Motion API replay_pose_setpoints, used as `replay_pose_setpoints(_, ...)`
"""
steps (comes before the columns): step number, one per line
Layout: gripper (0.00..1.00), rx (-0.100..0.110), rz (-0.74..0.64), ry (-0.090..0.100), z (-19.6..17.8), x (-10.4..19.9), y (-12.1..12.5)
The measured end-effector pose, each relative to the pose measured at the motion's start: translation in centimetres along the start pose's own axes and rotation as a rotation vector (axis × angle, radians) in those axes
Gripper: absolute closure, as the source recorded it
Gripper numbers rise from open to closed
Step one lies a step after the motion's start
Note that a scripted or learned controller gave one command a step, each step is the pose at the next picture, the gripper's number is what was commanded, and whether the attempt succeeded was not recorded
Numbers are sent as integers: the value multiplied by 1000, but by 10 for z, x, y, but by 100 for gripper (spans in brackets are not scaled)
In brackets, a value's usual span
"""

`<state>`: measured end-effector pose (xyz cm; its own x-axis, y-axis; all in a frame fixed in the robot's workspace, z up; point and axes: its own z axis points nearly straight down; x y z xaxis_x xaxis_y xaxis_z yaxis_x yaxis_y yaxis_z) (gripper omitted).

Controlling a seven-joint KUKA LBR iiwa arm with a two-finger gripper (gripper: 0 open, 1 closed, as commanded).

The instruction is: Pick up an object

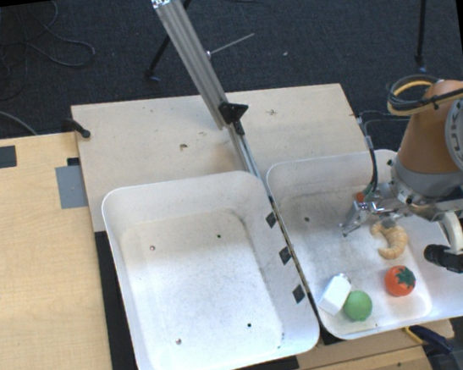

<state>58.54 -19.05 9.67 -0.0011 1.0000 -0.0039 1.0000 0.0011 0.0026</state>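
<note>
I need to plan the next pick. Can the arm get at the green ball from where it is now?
Probably yes. The green ball lies in the right bin, uncovered from above, though the white block touches its left side. The gripper sits over the same bin, by the croissant.

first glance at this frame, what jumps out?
The arm, grey with an orange band, leans in from the right, its gripper low over the right bin, just above a tan croissant-like piece. Toward that bin's near edge lie a red tomato, a green ball and a white block, block and ball touching. A metal rail slants up from between the bins.
</note>
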Motion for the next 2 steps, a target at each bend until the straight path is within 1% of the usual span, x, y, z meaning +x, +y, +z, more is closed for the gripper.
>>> replay_pose_setpoints(1, 100, -5, 2, 0, -13, -1, 1)
replay_pose_setpoints(2, 100, -1, 2, 3, -76, -5, -1)
